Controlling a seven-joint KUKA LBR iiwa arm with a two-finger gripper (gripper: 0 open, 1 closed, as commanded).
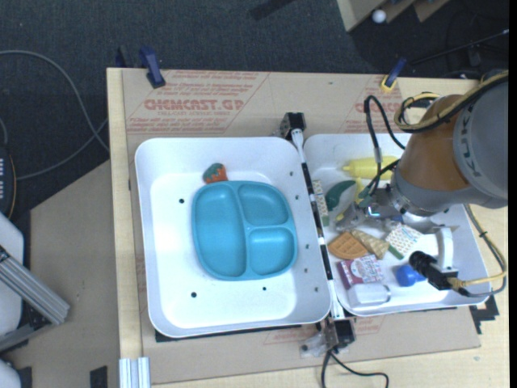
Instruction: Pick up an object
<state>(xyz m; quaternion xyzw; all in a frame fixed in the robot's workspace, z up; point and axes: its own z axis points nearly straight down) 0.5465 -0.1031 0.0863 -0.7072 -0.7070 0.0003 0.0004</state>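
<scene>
The arm (452,156) fills the right of the frame, its gripper (373,208) low over the right bin (323,148); whether the pincer is apart or together cannot be told. A yellow object (361,167) lies just above it, long axis left-right. At centre left, a blue divided plate (244,229) sits in the left bin (161,241).

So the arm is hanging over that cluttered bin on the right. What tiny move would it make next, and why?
Probably a short drop straight down. The gripper sits over the right bin, above the pile near the yellow item and the tan waffle-like piece, and nothing shows between its fingers yet.
</scene>
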